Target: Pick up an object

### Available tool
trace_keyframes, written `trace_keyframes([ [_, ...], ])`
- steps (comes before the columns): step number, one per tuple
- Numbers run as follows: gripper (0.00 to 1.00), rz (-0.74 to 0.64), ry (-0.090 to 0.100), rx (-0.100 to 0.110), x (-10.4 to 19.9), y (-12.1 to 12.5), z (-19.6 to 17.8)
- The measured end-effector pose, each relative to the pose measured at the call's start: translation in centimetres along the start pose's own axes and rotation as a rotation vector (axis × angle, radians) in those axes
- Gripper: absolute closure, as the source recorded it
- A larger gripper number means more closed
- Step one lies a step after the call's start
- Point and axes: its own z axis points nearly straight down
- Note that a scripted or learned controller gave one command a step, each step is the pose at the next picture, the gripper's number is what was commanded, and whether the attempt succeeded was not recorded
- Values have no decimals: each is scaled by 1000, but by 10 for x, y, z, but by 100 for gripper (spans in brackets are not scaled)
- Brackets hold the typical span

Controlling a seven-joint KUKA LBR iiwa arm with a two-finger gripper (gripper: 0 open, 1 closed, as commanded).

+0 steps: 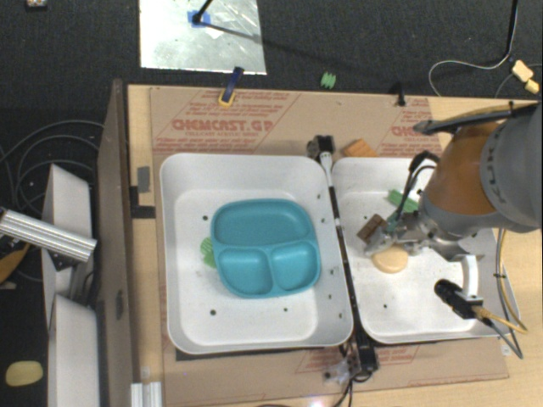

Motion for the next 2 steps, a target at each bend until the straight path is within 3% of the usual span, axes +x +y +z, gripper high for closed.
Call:
trace_keyframes([
  [1, 100, -1, -4, -13, -2, 5, -16],
  [2, 100, -15, 1, -21, 97, 11, -117],
])
